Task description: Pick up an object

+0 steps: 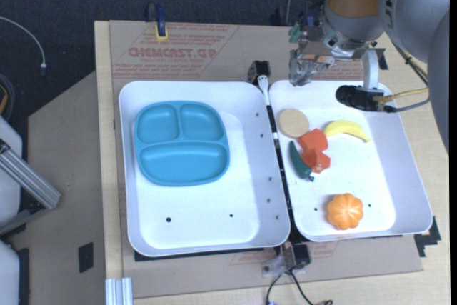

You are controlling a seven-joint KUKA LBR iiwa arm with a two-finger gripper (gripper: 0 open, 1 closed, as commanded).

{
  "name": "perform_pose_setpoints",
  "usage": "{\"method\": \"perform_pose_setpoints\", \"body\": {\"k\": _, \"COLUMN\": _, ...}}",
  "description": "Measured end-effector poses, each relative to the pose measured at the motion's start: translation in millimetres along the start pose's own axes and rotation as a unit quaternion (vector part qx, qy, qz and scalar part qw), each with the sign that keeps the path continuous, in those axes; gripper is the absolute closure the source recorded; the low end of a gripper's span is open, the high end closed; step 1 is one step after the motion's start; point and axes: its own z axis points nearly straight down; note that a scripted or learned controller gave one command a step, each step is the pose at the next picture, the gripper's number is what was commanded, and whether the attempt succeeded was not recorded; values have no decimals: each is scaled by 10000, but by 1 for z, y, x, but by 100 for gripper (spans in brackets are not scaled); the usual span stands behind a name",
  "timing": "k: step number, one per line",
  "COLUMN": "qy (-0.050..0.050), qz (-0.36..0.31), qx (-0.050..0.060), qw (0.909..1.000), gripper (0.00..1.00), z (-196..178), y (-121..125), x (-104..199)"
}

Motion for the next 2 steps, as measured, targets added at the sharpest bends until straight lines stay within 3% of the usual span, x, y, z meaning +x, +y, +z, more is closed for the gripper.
{"method": "perform_pose_setpoints", "body": {"k": 2, "qy": -2, "qz": 1, "qx": -8, "qw": 10000, "gripper": 100, "z": 20, "y": -2, "x": 104}}
